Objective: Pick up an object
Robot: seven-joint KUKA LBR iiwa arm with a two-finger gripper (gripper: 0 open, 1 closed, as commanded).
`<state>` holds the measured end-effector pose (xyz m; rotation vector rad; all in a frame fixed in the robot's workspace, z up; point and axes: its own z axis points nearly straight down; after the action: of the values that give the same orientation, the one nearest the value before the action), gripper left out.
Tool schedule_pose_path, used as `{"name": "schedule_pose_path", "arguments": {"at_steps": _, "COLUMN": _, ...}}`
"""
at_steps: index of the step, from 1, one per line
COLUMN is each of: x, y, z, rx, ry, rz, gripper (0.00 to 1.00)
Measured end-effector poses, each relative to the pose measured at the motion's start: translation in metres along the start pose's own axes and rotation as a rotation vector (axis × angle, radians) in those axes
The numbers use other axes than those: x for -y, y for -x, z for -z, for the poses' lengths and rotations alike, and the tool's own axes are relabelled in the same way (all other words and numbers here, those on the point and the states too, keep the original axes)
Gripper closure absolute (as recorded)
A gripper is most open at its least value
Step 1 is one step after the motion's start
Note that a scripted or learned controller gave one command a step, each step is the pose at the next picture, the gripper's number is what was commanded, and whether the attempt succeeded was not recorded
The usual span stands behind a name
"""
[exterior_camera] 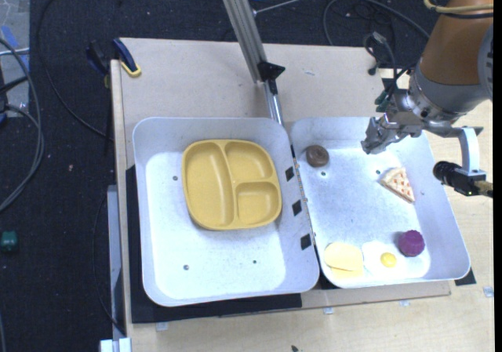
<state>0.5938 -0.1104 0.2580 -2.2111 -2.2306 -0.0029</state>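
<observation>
Purple ball [411, 243] near fried egg [382, 258], pizza slice [398, 183]

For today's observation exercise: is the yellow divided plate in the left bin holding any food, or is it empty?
Empty. The yellow divided plate lies flat in the left bin, and all three compartments show only bare yellow surface.

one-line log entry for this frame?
arm: over right white bin | gripper: near back wall, above bin floor, nothing seen held | nearest: small brown round object, triangular pizza-slice toy | pick: not yet done
</observation>
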Motion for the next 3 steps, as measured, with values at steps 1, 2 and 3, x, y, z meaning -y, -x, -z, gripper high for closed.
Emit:
{"name": "schedule_pose_path", "arguments": {"at_steps": 1, "x": -0.001, "y": -0.046, "z": -0.01, "rx": 0.002, "ry": -0.001, "rz": -0.002, "gripper": 1.0}}
{"name": "schedule_pose_path", "arguments": {"at_steps": 2, "x": 0.0, "y": -0.104, "z": -0.009, "rx": 0.001, "ry": -0.001, "rz": -0.001, "gripper": 1.0}}
{"name": "schedule_pose_path", "arguments": {"at_steps": 3, "x": -0.014, "y": -0.161, "z": -0.021, "rx": 0.001, "ry": 0.0, "rz": -0.001, "gripper": 1.0}}
